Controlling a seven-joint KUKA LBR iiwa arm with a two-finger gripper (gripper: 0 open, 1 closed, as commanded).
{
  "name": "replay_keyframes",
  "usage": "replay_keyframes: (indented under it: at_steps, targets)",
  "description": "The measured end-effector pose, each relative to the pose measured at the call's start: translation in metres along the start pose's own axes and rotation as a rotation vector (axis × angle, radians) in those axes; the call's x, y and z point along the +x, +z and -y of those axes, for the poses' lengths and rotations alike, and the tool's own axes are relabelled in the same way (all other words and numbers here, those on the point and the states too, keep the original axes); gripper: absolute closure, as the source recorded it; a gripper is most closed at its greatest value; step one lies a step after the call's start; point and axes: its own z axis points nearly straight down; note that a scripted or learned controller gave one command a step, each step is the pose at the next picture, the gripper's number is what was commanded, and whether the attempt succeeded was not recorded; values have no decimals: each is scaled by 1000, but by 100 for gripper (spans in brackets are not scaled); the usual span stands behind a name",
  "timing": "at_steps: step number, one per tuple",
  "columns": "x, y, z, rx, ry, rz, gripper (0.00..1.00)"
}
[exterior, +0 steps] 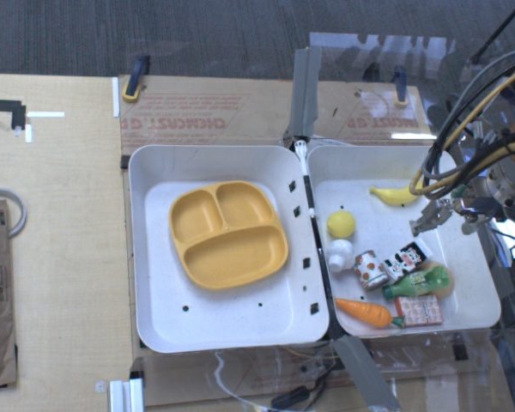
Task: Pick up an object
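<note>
Now the fingers hang above the right bin, near its right side, and between them I see nothing; if they are spread or pressed together I cannot tell, because they are small and dark against the cables. To the left of the fingers and a little toward the back wall lies a yellow banana, apart from them. Further left is a yellow ball, and below it a small white thing. Toward the front from the fingers stands a group close together: a red and white spotted object, a black and white carton, a green bottle lying on its side, and a pink box just in front of the bottle. An orange carrot lies at the front wall, left of the box. Well to the left of the fingers, the left bin holds a yellow divided plate. Both bins rest on the worktop.
</note>
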Motion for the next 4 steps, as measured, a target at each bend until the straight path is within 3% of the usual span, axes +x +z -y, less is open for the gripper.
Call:
replay_keyframes:
  at_steps: [1, 2, 3, 4]
  targets:
    - [13, 44, -87, -2, -218, 1, 0]
    - [-34, 84, -132, -2, -178, 2, 0]
    - [-30, 173, -147, -5, -396, 2, 0]
    - [-70, 57, -90, -6, -582, 3, 0]
